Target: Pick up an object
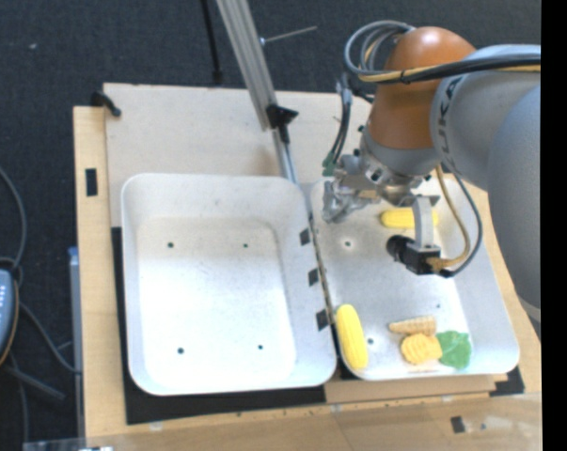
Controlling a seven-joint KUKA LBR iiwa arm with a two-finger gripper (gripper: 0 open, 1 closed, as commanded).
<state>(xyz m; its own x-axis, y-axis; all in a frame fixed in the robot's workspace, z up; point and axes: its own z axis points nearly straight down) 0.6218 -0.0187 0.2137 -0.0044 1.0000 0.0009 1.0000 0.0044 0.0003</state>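
The right bin [471, 294] holds several toy foods. A yellow corn cob [351, 336] lies by its near left corner. A ridged tan piece [413, 326], a round yellow piece [419, 349] and a green leafy piece [455, 349] sit together near the front edge. Another yellow piece [396, 219] lies at the back, partly hidden by the arm. My gripper [338, 203] hangs over the bin's back left corner, to the left of that yellow piece and apart from it. I see nothing in it.
The left bin [137, 205] adjoins the right one along a shared rim. A slanted metal post [255, 73] rises behind the bins, close to the gripper. Cables [457, 238] loop off the wrist above the right bin.
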